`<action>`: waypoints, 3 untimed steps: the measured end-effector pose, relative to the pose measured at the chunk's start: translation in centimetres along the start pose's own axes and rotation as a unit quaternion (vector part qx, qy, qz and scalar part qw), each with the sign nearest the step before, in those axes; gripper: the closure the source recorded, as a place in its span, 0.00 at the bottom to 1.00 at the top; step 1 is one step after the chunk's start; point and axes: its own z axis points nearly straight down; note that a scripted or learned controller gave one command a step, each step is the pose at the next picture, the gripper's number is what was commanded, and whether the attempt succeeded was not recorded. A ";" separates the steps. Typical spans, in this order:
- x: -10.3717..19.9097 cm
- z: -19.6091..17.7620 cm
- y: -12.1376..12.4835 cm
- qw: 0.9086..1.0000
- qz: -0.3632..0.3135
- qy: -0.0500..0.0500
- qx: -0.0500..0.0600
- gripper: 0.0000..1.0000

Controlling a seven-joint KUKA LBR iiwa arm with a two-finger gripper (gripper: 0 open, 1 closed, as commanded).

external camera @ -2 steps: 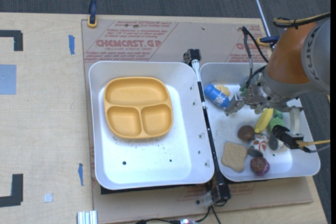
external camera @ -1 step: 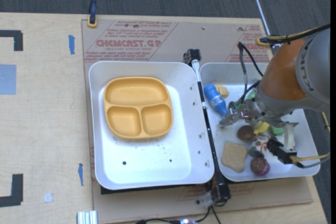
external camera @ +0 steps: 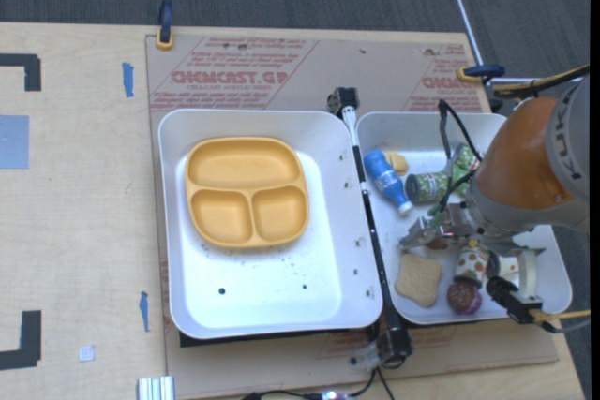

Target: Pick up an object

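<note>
Camera view: fingers, state unclear, amid clutter in right bin.

A: What lies in the right bin?
B: A blue bottle tilted near its left wall, a green can on its side just beside it, and a slice of toast lying flat at the front.
A: And by the toast?
B: A dark red ball, perhaps a plum
</note>
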 end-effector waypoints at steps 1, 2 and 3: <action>-0.1 -0.8 0.2 1.000 0.000 0.000 0.000 1.00; 6.5 -9.7 -2.5 1.000 -0.001 0.001 0.006 1.00; 16.9 -11.3 2.6 1.000 -0.001 0.001 0.006 1.00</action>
